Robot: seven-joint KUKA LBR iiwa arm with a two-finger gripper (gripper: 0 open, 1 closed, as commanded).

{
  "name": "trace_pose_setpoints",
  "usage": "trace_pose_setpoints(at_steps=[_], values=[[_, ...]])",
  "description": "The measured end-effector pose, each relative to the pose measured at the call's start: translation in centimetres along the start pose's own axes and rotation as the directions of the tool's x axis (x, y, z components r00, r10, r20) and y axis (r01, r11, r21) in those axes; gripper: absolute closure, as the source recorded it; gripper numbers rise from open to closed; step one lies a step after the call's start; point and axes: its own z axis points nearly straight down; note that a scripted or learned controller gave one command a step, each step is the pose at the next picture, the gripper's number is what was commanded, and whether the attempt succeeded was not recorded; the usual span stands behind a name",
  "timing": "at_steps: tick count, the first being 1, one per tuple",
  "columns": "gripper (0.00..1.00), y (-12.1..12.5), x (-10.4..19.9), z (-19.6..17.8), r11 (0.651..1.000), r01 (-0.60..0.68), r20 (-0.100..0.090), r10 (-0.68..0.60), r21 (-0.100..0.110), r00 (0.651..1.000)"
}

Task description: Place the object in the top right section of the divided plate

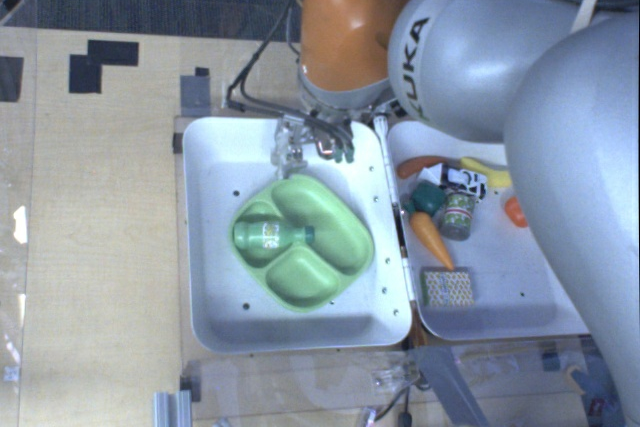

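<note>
Camera view, worktop [100, 215] with two white bins side by side.

Left bin [215, 315]: one green divided plate [335, 225], three sections, lying near the bin's middle and turned at an angle. One green bottle [270, 234] lies on its side in the plate's left-hand section, cap end pointing toward the plate's centre.

Pincer [312, 147]: hangs over the far edge of the left bin, just beyond the plate's upper rim, below the orange band [345, 25] of the grey arm [500, 65]. Nothing is seen between its fingers; whether they are spread or pressed together cannot be told from this angle.

Right bin [500, 315]: one orange carrot [432, 241] lying slantwise near the dividing wall; one small jar [458, 214] just beside it; one dark green piece [427, 198] touching the carrot's top; one yellow item [488, 177] and one reddish item [418, 165] toward the far side; one small orange piece [514, 210] partly under the arm; one speckled square pad [446, 288] near the front edge.
</note>
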Motion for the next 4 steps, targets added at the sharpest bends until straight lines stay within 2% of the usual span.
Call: trace_pose_setpoints(at_steps=[1, 2, 3, 4], values=[[1.0, -3.8, 3.3, 7.4, 0.931, 0.365, 0.007, -0.365, 0.002, 0.931], [1.0, -3.6, 3.0, 6.0, 0.932, 0.363, 0.018, -0.363, 0.002, 0.932], [1.0, -9.9, 7.4, -1.8, 0.915, 0.403, 0.0, -0.403, 0.003, 0.915], [1.0, -10.1, 5.7, -16.3, 0.851, 0.525, 0.002, -0.525, 0.002, 0.851]])
